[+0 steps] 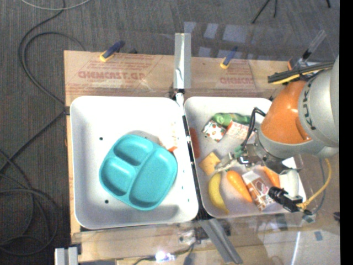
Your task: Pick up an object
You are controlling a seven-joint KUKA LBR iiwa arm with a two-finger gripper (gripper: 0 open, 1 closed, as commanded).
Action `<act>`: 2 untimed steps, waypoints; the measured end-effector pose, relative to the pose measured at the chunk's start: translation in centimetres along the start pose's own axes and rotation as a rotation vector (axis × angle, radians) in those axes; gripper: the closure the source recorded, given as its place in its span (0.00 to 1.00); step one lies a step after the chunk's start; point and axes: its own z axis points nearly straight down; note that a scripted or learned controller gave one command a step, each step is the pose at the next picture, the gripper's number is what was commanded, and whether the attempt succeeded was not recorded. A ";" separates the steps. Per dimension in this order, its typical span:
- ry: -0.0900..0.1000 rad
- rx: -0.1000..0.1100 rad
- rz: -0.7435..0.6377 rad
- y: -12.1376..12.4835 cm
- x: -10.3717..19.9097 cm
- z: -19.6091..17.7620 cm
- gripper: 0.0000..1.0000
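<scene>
Gripper [238, 158]: low in the right bin [194, 110], at the end of the grey and orange arm [287, 120]; whether its fingers stand open or closed cannot be told, and nothing is seen held between them.

Carrot [238, 184]: orange, just below the gripper, long axis slanting from upper left to lower right, narrow end toward the lower right.

Banana [216, 192]: yellow, just left of the carrot, lying nearly upright in the view and curved.

Cracker-like tan square [209, 163]: just left of the gripper.

Small printed carton [212, 130]: above and left of the gripper.

Green item [227, 117]: above the gripper, near the bin's far wall.

Teal divided plate [139, 171]: in the left bin [88, 112], well apart from the gripper.
</scene>
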 end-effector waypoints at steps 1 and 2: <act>-0.005 -0.017 -0.012 -2.6 0.3 1.4 0.00; -0.003 -0.016 -0.012 -2.6 0.3 0.5 1.00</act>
